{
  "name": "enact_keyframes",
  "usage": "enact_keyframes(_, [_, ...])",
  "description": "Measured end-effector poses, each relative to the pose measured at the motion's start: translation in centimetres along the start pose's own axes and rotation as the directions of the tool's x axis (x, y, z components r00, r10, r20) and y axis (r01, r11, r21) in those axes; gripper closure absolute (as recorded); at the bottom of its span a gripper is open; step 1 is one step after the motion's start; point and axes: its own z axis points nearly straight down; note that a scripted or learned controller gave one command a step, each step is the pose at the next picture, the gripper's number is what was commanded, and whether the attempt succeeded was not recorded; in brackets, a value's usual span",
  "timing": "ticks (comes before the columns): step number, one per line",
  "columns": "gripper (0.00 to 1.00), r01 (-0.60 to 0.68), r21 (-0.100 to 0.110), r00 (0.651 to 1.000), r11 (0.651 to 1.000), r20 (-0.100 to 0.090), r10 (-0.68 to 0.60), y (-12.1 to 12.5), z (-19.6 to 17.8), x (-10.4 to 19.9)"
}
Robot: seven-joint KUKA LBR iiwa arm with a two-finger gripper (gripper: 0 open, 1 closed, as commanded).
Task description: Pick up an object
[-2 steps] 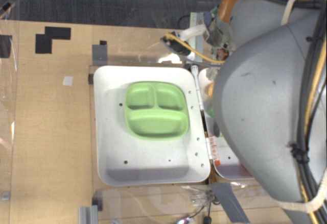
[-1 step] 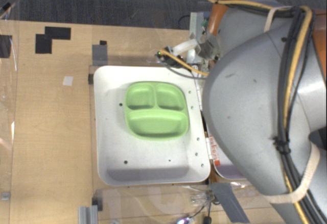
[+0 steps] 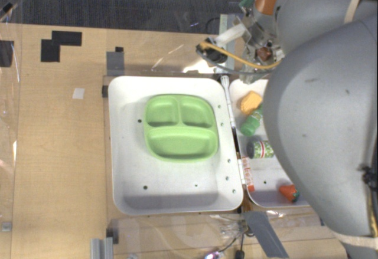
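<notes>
The right bin (image 3: pixel 269 200) holds a yellow-orange piece (image 3: pixel 251 101), a green item (image 3: pixel 251 124), a small can with a green and white label (image 3: pixel 260 149) and an orange-red item (image 3: pixel 287 193). My gripper (image 3: pixel 257 62) hangs over the far edge of that bin, just behind the yellow-orange piece, and cables partly cover it. The grey arm (image 3: pixel 319 116) hides most of the right bin. I see nothing held.
The left bin (image 3: pixel 121 151) holds a green divided plate (image 3: pixel 179 127). A red and white strip (image 3: pixel 247 173) lies along the divider between the bins. A yellow cable (image 3: pixel 236 58) loops near the wrist. Wooden bench surface (image 3: pixel 59 146) lies to the left.
</notes>
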Motion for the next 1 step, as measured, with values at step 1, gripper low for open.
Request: enact_keyframes(1, [1.0,0.109,0.001,0.994,0.994,0.001,-0.109,-0.19,5.18,-0.87])
